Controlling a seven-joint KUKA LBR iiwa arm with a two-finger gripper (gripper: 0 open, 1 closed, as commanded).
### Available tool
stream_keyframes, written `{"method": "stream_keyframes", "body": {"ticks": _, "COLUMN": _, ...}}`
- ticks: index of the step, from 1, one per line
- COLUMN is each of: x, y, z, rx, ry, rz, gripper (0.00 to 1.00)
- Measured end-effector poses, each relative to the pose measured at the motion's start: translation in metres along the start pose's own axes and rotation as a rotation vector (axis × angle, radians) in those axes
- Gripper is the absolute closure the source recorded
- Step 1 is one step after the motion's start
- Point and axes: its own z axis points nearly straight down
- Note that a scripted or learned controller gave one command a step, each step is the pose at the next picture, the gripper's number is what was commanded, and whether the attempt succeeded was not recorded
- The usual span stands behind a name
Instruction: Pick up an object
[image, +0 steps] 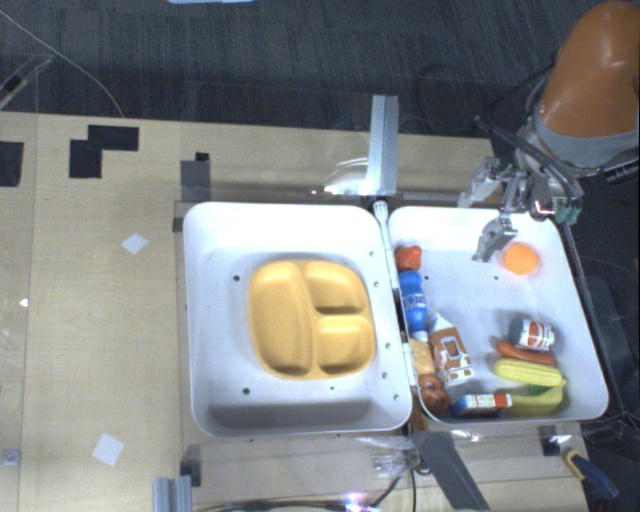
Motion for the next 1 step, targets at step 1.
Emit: {"method": "stream_keyframes", "body": {"ticks": 1, "x": 0.0883, "y": -0.035, "z": 0.087, "rx": -0.001, "ry": 0.004, "rz": -0.278, "gripper": 0.0}}
